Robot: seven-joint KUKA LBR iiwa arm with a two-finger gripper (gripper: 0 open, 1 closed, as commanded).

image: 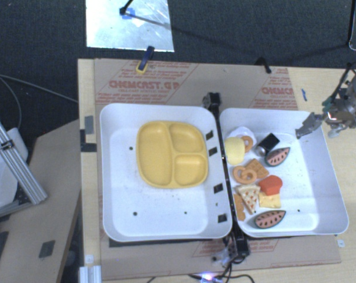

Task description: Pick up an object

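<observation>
You have the gripper at the far right of the view, hanging over the back right corner of the right bin, with the grey arm reaching in behind it. Whether its tips are spread or pressed together you cannot tell from here (they are small and blurred), and nothing shows between them.

Your pickable things all lie in the left half of the right bin, well apart from the gripper. Nearest to it are a black block and, just beside that, a watermelon slice. Further left sits a pale yellow piece next to a pretzel. Below those you see a red piece touching a cheese wedge, and a second watermelon slice near the front wall.

The left bin holds a yellow divided plate, three compartments, lying flat near its middle
</observation>
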